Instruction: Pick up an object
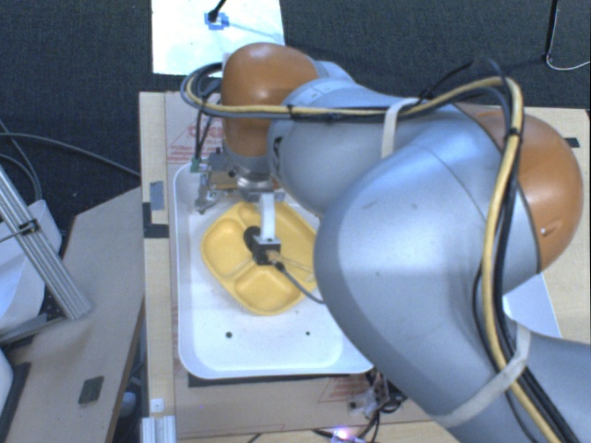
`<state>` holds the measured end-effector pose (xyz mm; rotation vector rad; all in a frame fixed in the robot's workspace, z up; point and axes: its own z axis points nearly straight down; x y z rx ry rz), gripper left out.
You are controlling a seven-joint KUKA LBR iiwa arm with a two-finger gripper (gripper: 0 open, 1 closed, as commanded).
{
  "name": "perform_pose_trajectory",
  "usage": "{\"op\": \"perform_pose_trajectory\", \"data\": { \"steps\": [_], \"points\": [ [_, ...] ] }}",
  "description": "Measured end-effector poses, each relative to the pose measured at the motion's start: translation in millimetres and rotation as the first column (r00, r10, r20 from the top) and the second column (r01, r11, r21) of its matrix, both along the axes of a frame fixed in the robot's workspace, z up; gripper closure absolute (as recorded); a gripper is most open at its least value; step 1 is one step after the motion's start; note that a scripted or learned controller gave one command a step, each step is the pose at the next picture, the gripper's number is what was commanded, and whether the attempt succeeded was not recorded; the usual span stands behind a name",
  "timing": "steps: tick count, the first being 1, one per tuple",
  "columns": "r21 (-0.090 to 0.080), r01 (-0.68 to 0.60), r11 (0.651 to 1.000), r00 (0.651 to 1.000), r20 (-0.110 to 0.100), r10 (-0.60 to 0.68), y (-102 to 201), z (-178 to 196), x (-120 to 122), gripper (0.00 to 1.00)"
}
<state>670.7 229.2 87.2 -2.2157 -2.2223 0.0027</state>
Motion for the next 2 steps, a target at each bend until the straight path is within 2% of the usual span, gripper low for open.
{"op": "perform_pose_trajectory", "data": {
  "steps": [1,2],
  "points": [
    [-0.004,-0.004,1.000,1.000,-0.001,0.004,-1,9,-3,1.00],
    [0.006,-0.005,1.000,1.000,0.017,0.005,7,203,-23,1.00]
  ]
}}
